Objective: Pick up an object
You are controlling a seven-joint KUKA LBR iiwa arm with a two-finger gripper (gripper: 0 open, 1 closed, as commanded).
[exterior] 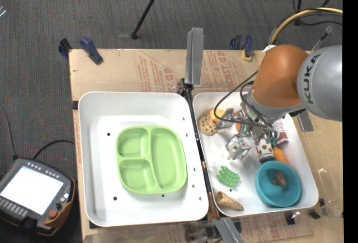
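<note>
My gripper (238,148) hangs low over the middle of the right bin (208,164), its metal fingers open and nothing between them. Just left of it and further back lies a round tan cookie (207,124), with a yellow piece (219,112) behind that. A small red and white can (263,149) and an orange carrot (280,154) lie right beside the gripper on its right. In front of it sit a green leafy toy (228,176) and a waffle cone (230,200). A teal bowl (278,183) with a brown item (278,180) inside fills the front right corner.
The left bin (95,124) holds a green divided plate (151,159). A grey post (194,60) stands behind the rim between the two bins. The arm's orange wrist band (279,75) hides the right bin's back part. A second can (281,136) shows under the arm.
</note>
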